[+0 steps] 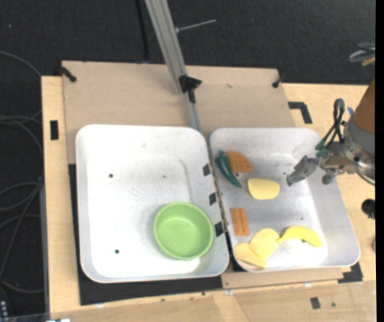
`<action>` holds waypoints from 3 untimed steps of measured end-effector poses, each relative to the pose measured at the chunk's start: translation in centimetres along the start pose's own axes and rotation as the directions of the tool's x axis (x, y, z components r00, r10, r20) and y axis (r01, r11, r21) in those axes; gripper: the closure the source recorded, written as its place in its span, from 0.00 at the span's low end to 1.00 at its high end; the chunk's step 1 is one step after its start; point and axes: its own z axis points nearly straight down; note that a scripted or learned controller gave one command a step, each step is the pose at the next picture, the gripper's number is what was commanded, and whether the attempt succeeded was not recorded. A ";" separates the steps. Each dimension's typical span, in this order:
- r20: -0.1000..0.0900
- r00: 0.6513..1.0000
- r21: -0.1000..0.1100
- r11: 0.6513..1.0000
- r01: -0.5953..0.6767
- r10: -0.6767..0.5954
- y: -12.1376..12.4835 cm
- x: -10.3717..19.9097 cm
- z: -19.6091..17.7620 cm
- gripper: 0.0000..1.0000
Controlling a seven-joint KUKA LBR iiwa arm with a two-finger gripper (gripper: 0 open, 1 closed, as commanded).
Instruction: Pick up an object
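While the hand (300, 172) hovers, the yellow piece (263, 189) (just left) lies apart

The arm (362, 136) is grey, with an orange band at its upper part by the frame's edge. Black cables loop along its left side above the wrist. The gripper (300, 171) is dark grey metal, narrow, with small greenish and pale fittings near its base.
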 end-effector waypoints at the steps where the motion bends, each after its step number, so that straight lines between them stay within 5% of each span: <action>1: 0.000 1.000 0.000 1.000 -0.001 0.001 0.0 0.0 0.0 0.00; 3: 0.001 1.000 0.006 1.000 -0.005 0.005 -1.3 0.0 9.4 0.00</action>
